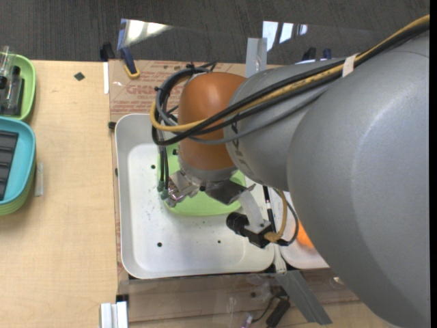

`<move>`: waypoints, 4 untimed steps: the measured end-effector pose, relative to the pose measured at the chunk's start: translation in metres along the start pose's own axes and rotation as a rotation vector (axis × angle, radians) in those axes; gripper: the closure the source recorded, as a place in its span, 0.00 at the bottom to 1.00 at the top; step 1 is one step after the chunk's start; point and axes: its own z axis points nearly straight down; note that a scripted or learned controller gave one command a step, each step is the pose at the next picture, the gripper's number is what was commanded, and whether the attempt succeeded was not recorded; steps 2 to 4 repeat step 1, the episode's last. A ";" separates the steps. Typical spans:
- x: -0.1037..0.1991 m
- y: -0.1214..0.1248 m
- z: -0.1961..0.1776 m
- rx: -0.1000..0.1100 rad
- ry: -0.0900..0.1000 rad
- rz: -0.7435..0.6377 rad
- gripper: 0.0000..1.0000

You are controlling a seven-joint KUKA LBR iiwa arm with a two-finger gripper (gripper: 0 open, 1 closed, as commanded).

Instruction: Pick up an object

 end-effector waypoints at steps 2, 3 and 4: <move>0.020 -0.033 -0.142 -0.004 -0.002 -0.371 1.00; 0.020 -0.033 -0.142 -0.004 -0.002 -0.371 1.00; 0.020 -0.033 -0.142 -0.004 -0.002 -0.371 1.00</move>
